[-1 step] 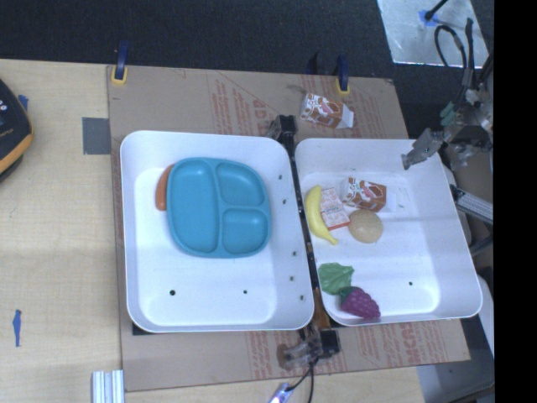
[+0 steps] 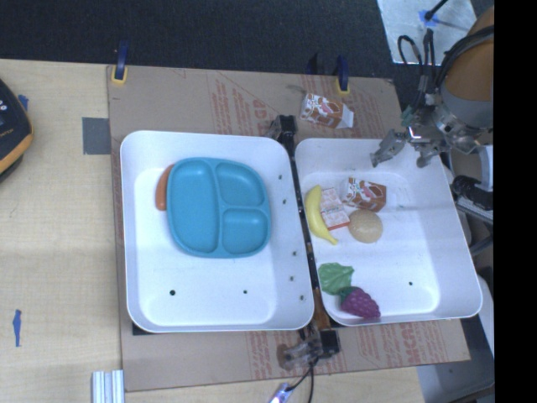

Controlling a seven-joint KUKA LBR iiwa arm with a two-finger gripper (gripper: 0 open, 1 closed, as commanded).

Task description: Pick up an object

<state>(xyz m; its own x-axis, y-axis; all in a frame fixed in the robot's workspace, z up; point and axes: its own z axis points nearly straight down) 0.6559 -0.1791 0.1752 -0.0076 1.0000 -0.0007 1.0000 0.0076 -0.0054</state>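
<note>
From my station nothing has been picked yet, as I judge it; every item lies in a bin.

Nearest me, at about five o'clock in the right-hand shallow white bin (image 2: pixel 436 296), sit a bunch of purple toy grapes (image 2: pixel 360 302) and, touching it just above, a green leafy toy piece (image 2: pixel 335 275). Toward that bin's middle, a round tan bun-like object (image 2: pixel 366 226) lies beside a yellow toy banana (image 2: pixel 316 214), with two small red-and-white snack packets (image 2: pixel 351 200) between and just above them. Their printing is too small for me to read.

In the left-hand white bin (image 2: pixel 151 300) a blue sectioned plastic plate (image 2: pixel 220 207) covers most of an orange object (image 2: pixel 161 190) at its nine o'clock edge.

Farther off, at one o'clock over the right bin's far rim, the two-finger gripper (image 2: pixel 394 148) hangs with its fingers apart, holding nothing, well short of the packets. Beyond the bins another red-and-white packet (image 2: pixel 327 111) lies on the brown cardboard sheet (image 2: pixel 210 99), whose red lettering I cannot make out.

Approach, closing and lift are all left.
</note>
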